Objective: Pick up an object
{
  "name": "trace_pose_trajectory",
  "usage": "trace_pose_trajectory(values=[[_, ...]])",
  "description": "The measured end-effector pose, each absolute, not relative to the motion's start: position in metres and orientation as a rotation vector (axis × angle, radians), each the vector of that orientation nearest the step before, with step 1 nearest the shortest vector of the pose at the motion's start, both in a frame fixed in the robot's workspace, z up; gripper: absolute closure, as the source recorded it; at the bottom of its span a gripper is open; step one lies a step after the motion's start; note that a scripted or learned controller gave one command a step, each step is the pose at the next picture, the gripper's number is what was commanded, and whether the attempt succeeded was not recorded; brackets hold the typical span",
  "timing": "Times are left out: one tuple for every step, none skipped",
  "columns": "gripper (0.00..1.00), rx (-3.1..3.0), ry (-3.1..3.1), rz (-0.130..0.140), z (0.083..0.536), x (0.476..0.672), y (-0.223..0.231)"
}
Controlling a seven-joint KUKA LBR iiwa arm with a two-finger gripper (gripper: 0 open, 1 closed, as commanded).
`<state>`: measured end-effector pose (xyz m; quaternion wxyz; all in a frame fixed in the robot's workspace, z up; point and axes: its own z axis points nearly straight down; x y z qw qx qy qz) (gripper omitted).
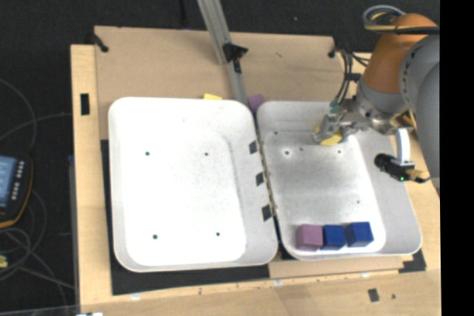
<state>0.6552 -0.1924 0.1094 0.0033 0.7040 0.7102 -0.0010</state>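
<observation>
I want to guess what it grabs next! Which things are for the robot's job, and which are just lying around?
For the job:
- hand
- yellow thing under it
- purple block
- two blue blocks
- right bin

Just lying about:
- left bin
- yellow piece and purple piece behind the bins
- metal pole

Two bins sit side by side on the bench (85, 159). Three blocks (335, 235) line the right bin's (392, 218) near edge; the gripper (330, 131) hangs over its far end, perhaps touching something.
</observation>
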Motion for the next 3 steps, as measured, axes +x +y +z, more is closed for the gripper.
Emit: trace_pose_trajectory(values=[[1.0,2.211,2.222,0.009,0.264,0.629,-0.13],[1.0,2.215,2.228,0.003,0.254,0.64,-0.057],[1.0,2.214,2.225,0.001,0.266,0.64,-0.06]])
